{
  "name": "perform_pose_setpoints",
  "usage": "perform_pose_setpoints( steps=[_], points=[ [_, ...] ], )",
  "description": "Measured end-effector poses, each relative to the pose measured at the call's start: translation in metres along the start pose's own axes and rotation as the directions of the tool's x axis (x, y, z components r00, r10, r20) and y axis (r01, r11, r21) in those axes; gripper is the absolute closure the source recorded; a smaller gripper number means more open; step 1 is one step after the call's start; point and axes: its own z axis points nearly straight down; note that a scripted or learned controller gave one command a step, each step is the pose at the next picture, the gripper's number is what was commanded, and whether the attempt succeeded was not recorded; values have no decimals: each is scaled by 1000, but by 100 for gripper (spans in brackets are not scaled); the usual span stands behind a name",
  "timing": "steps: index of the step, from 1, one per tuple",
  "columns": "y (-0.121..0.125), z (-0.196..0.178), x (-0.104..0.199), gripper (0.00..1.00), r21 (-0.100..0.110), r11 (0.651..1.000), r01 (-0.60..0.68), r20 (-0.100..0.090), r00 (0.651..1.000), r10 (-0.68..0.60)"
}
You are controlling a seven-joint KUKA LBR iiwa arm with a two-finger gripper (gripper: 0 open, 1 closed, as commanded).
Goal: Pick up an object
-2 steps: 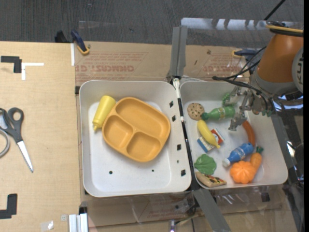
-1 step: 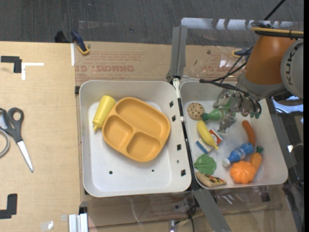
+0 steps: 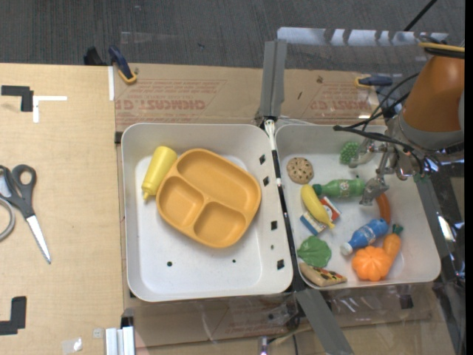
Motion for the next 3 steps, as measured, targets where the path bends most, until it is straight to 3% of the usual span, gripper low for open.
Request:
perform_pose_setpoints(
  steps=[1, 2, 3],
  points=[
    [-17, 1, 52, 0, -2, 997, -75, -4, 997, 75],
    [-16, -9, 50, 100, 0, 997, -73, 1, 997, 73],
    [-16, -9, 50, 0, 0, 997, -73, 1, 997, 73]
  ],
)
